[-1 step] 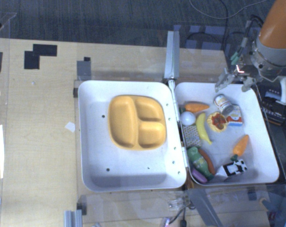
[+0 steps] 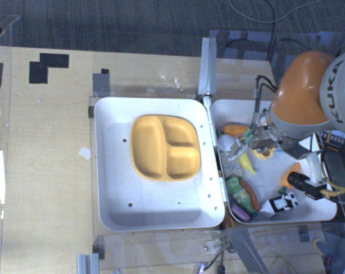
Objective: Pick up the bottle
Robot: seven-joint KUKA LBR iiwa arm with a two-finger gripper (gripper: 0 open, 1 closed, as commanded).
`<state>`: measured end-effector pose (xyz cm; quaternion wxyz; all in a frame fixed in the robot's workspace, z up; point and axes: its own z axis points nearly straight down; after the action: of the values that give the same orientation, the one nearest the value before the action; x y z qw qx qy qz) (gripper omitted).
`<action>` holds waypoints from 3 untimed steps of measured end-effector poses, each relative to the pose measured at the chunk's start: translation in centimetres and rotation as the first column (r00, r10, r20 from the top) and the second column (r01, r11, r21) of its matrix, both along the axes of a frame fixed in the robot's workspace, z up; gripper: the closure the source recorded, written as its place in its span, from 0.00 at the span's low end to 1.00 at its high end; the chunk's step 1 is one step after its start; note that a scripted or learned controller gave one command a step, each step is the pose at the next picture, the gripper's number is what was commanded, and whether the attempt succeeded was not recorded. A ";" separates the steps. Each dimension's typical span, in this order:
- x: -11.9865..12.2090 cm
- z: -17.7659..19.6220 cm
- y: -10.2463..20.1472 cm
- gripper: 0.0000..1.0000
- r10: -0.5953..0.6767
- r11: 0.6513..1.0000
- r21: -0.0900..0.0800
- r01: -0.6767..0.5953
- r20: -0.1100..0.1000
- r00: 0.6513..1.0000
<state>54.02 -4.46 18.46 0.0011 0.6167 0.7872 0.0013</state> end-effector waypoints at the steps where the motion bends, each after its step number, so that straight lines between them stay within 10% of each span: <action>1: -3.9 -7.1 -5.0 0.00 0.108 0.994 -0.009 -0.108 0.018 0.994; 2: 3.4 -3.0 -7.6 0.00 -0.288 0.958 0.001 0.288 0.003 0.958; 3: 3.7 -9.0 -5.1 0.00 -0.511 0.860 0.004 0.511 0.020 0.859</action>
<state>57.68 -9.56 9.48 0.0099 0.8032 0.5956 0.0065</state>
